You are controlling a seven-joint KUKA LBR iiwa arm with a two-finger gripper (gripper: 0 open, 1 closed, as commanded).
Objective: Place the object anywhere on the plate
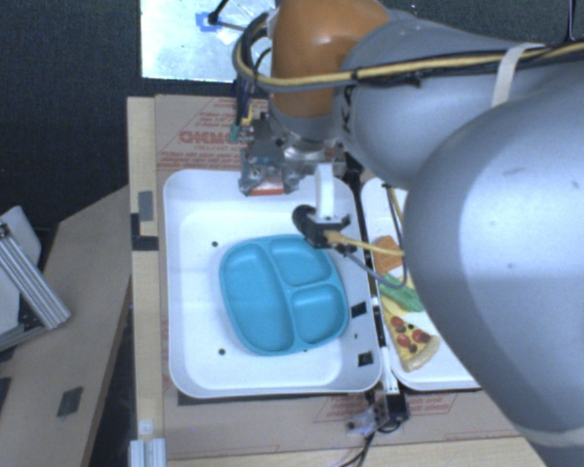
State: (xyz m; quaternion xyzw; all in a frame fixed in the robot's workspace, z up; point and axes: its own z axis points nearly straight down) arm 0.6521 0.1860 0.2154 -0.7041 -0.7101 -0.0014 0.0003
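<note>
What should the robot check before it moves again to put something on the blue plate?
1. Blue plate lies flat in the left bin: ok.
2. Plate compartments free to take an object: ok.
3. Gripper is over the plate: not ok, it sits at the bin's far edge.
4. Object held between the fingers: cannot tell.
5. Toy foods, such as the pizza slice, lie in the right bin: ok.
6. Arm hides much of the right bin: cannot tell what else lies there.
</note>
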